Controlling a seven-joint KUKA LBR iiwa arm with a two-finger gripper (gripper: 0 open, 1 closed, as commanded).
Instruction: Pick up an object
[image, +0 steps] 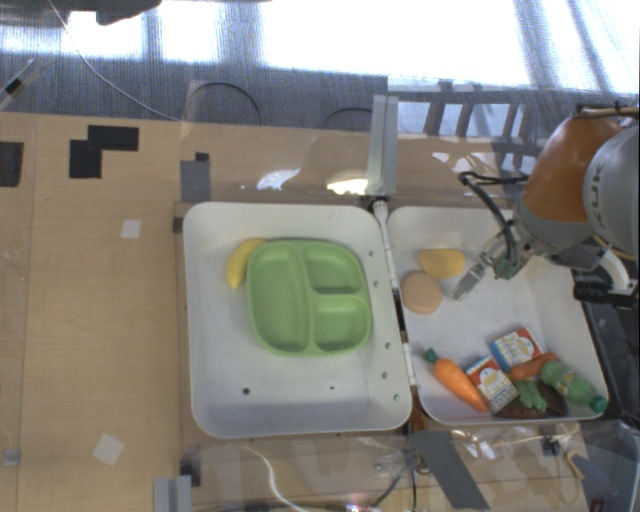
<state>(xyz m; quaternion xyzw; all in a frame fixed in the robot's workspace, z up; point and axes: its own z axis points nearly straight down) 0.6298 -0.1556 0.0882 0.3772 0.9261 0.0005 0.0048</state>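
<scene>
Gripper (478, 277): over right bin (560, 310), fingers slightly apart, nothing between them. Nearest target: yellow piece (442, 262), just left of tips; tan round piece (421, 293) just below it. Advice: centre over one item, descend straight, avoid neighbour.

Bench (90, 330): matt, wood-look board. Both bins (215, 400) smooth white plastic, faintly glossy. Left of the gripper (478, 277), a green plate (305, 297) of satiny plastic; toy carrot (458, 379) below it, probably plastic too.
</scene>
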